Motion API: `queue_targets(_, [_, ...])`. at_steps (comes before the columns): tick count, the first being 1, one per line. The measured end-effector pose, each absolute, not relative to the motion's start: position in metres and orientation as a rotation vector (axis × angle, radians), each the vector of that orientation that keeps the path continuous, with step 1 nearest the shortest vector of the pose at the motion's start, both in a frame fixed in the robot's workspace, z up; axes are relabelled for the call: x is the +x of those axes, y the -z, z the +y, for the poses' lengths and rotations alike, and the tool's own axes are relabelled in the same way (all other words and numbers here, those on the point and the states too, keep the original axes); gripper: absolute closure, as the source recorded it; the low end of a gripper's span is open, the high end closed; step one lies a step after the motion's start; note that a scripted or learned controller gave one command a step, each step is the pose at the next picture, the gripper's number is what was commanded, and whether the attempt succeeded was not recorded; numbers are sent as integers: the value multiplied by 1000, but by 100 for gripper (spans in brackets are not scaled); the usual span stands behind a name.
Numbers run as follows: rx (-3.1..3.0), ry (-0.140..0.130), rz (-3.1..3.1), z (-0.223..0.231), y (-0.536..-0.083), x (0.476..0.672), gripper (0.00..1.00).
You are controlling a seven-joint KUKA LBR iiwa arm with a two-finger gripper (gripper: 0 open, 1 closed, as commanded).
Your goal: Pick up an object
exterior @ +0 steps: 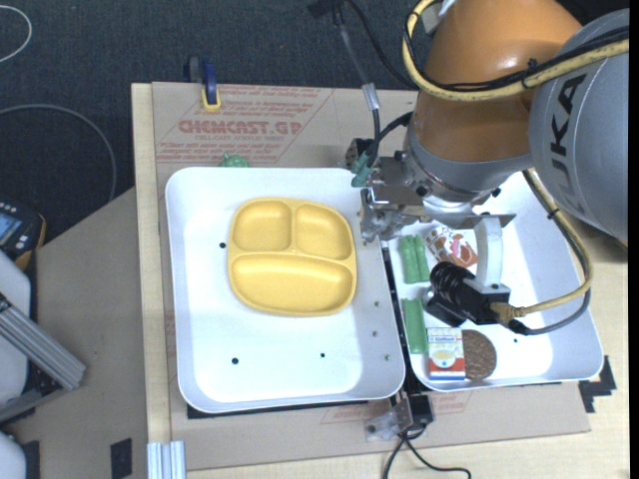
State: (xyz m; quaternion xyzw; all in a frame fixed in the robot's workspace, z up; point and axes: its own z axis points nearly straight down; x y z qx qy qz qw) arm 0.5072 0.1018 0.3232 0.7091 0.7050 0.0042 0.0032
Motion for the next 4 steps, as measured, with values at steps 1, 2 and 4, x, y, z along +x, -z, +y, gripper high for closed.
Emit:
queue_targets(1, [2214, -8, 2229, 158, -344, 479, 100])
queue_targets(2, [2225, -4, 2211, 92, -356, 480, 100])
queue_targets(4, [2220, 10, 2231, 154, -311, 478, 100])
